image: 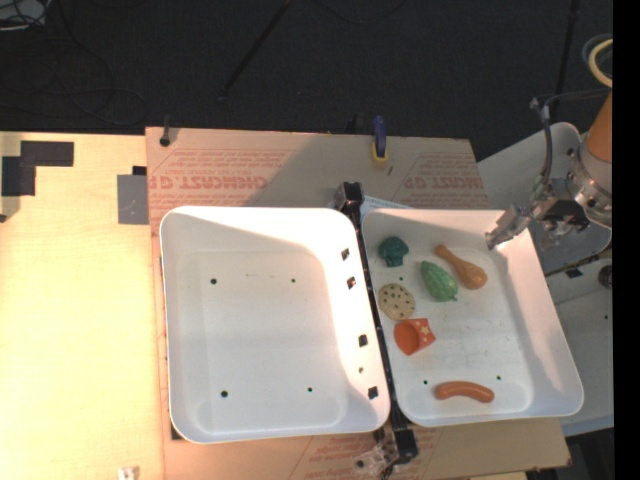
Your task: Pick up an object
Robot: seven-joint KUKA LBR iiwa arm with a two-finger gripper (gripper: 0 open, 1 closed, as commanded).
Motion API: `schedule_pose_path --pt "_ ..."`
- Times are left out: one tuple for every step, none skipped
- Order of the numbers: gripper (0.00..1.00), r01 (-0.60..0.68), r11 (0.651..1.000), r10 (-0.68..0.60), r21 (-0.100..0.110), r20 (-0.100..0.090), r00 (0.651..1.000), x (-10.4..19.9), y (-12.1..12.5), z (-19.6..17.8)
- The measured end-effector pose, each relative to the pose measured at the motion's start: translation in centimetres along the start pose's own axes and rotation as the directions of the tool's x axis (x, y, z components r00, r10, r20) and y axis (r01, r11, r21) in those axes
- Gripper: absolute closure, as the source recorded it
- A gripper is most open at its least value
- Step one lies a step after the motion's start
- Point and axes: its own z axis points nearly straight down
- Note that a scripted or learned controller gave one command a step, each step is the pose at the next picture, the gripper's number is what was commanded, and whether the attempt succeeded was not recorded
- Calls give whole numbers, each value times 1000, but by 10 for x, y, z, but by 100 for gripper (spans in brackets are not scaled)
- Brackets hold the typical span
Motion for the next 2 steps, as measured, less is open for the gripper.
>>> schedule_pose_path --pt "100 2 1000 -2 0 0 1000 0 0 -10" --pt "100 -6 1000 6 7 -2 1000 -7 -129 2"
